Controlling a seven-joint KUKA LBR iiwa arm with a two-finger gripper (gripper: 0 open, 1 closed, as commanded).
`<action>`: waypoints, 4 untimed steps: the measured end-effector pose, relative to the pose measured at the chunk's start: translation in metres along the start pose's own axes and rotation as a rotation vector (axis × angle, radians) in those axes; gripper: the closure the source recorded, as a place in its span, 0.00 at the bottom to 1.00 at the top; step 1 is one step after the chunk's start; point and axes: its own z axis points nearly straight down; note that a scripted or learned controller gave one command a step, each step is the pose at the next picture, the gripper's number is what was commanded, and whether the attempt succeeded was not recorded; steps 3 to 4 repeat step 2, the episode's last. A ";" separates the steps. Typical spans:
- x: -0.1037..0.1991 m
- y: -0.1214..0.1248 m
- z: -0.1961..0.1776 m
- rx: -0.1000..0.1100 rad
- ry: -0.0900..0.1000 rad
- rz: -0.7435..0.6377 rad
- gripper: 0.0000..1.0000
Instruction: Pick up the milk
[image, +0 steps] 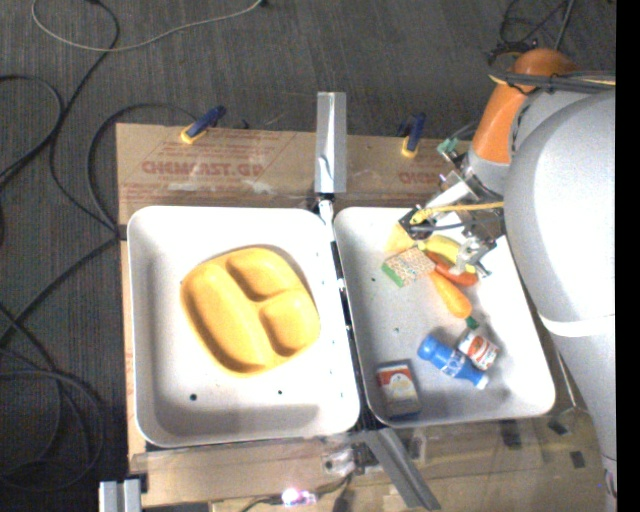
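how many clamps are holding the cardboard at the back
2: a blue and yellow clamp on the back edge behind the left bin, and another clamp behind the right bin. The arm may hide more.

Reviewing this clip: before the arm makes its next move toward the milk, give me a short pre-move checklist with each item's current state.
1. Milk located: cannot tell. A small carton lies at the near edge of the right bin; its label is unreadable.
2. Carton free of neighbours: ok. The blue bottle lies close by but apart.
3. Gripper above the target: not ok. The gripper hangs over the far end of the bin, by the carrot and banana.
4. Nothing in the grasp: cannot tell.
5. Yellow tray out of the way: ok, it lies in the left bin.
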 end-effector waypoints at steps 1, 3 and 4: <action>-0.047 0.013 0.058 -0.003 0.007 0.025 0.00; -0.019 0.032 0.035 0.002 0.003 0.096 0.00; -0.019 0.032 0.035 0.002 0.003 0.096 0.00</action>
